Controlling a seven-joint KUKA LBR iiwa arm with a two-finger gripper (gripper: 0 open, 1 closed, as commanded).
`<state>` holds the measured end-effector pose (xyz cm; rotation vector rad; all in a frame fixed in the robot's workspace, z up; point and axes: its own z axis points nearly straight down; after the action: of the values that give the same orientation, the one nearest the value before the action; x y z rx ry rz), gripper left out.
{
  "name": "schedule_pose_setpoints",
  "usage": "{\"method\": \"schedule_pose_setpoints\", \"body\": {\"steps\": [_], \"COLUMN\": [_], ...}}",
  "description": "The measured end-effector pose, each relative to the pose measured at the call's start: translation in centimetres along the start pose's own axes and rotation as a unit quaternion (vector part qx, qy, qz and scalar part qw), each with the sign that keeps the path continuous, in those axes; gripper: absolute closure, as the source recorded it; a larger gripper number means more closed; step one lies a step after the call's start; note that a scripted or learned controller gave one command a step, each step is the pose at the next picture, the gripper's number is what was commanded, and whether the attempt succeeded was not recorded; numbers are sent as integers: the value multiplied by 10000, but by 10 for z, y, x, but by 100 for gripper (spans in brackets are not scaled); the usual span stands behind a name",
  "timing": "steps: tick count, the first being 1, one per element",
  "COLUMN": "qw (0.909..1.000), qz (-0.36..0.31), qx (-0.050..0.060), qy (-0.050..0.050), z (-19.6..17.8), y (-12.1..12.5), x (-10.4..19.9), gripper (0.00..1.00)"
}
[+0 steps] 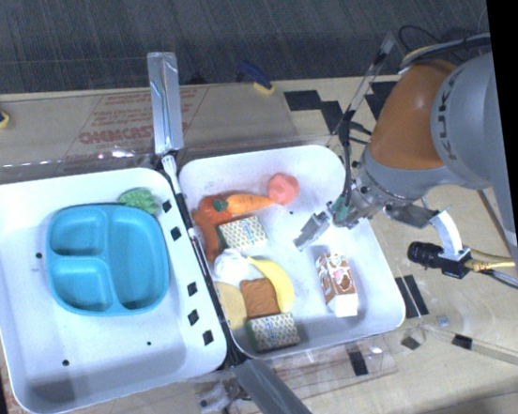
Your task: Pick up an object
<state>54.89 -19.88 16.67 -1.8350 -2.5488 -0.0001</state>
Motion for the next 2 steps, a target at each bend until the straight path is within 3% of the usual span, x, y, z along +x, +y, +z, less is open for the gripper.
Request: {"method": "schedule_pose_setpoints", "body": {"steps": [1,2], "qw": [9997,9996], "qz": [-243,-264], "qx": [-34,-76], "qy": [-33,-65], "z": [71,59], "y": [-62,-58], "x": [8,6], "gripper": [0,100]}}
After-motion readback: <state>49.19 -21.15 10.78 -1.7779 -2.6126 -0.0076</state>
